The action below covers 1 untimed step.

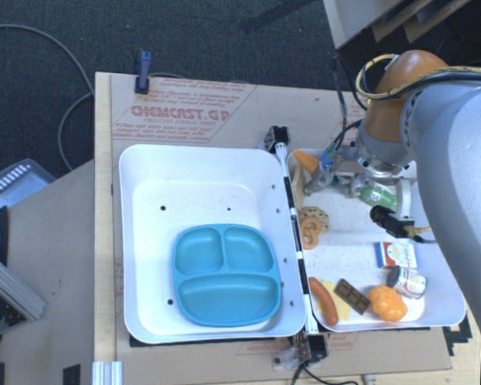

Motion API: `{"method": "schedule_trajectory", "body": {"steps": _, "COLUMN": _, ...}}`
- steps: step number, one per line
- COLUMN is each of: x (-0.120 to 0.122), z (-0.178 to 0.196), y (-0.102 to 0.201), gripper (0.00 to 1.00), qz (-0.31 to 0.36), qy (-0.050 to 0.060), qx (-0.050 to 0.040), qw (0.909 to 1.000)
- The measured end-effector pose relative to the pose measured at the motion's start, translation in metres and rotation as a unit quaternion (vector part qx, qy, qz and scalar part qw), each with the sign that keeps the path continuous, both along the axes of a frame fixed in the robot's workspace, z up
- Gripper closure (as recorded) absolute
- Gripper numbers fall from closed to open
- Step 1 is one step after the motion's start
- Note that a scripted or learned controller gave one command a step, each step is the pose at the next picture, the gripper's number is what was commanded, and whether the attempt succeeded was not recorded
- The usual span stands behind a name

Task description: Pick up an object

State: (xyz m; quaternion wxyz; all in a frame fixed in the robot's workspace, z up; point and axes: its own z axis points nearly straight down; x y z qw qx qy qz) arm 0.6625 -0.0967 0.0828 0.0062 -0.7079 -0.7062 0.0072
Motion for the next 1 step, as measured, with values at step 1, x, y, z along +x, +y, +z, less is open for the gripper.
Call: {"method": "schedule_trajectory", "body": {"steps": 1, "x": 0.0052, "z": 0.1039, "y": 0.0152, "gripper": 0.00, "qz": 0.002, "qy": -0.012, "qx": 0.0002, "qw": 0.9999}}
